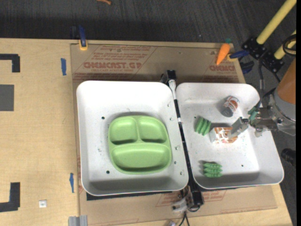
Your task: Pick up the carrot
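Note:
An orange tapered piece with a green top, shaped like a carrot (223, 54), lies on the cardboard behind the right bin (249, 173), outside it. My gripper (236, 127) reaches in from the right and hangs low over the middle of the right bin. Directly beneath its tip lies a small orange and white item (223, 135), partly covered by the gripper. I cannot tell whether the gripper touches it. Nothing visibly hangs from the gripper.
The right bin also has a small can (229, 106) at the back, a green ridged piece (202, 125) at the left and another green piece (211, 169) near the front. A green divided plate (139, 144) sits in the left bin (89, 126). A blue clamp (238, 55) lies beside the carrot.

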Controlling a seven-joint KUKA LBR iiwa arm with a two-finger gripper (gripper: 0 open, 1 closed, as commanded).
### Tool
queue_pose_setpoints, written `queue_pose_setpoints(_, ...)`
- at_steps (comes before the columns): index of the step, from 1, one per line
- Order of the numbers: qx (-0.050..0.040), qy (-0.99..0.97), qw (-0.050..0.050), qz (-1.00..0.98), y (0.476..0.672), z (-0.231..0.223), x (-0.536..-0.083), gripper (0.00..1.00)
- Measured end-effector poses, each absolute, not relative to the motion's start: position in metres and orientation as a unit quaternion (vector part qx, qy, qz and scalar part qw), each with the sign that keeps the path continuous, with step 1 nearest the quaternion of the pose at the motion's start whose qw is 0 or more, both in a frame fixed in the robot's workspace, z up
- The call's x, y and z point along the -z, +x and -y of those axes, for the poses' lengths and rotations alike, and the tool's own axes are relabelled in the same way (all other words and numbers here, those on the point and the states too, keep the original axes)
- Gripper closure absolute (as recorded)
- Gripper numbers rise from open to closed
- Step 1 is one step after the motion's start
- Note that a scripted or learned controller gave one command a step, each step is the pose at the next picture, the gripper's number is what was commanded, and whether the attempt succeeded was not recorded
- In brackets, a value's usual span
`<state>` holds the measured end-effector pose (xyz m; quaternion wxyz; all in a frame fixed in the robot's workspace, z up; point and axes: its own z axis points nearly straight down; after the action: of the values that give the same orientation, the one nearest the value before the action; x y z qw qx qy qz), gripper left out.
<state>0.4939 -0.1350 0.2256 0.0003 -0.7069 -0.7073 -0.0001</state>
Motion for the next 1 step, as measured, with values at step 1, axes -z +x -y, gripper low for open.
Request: queue_pose_setpoints(1, -0.0010, -0.842, 0.002, 0.539, 0.4790, 0.0792, -0.1842, 0.00)
